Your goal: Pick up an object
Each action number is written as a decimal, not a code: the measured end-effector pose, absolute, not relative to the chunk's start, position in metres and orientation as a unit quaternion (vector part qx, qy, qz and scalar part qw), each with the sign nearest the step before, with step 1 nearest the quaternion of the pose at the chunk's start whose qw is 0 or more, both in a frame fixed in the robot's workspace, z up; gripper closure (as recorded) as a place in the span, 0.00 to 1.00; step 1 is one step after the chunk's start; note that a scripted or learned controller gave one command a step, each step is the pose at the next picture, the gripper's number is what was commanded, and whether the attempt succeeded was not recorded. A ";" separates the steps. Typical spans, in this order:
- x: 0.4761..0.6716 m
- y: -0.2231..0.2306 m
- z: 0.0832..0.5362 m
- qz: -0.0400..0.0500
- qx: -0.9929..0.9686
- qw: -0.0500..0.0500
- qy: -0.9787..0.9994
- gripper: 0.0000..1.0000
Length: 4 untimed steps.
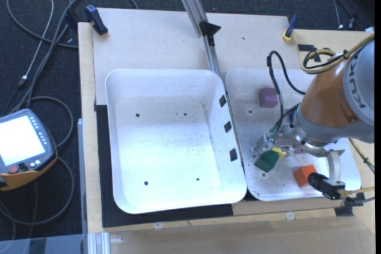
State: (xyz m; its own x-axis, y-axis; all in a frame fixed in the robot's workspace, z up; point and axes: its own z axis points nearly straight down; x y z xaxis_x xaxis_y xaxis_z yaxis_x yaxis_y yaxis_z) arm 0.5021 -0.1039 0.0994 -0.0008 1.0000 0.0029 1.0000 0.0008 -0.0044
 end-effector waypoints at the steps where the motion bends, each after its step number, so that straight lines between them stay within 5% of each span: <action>1: 0.503 -0.104 0.110 -0.001 -0.707 0.001 -0.707 1.00; 2: 0.503 -0.104 0.109 -0.001 -0.707 0.001 -0.707 0.00; 3: 0.539 -0.122 0.099 -0.001 -0.706 -0.001 -0.708 0.00; 4: 0.538 -0.121 0.110 -0.001 -0.706 -0.001 -0.708 1.00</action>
State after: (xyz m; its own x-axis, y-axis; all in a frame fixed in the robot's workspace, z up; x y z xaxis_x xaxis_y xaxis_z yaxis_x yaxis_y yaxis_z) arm 0.5380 -0.1211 0.1101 -0.0034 1.0000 -0.0005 1.0000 0.0034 0.0027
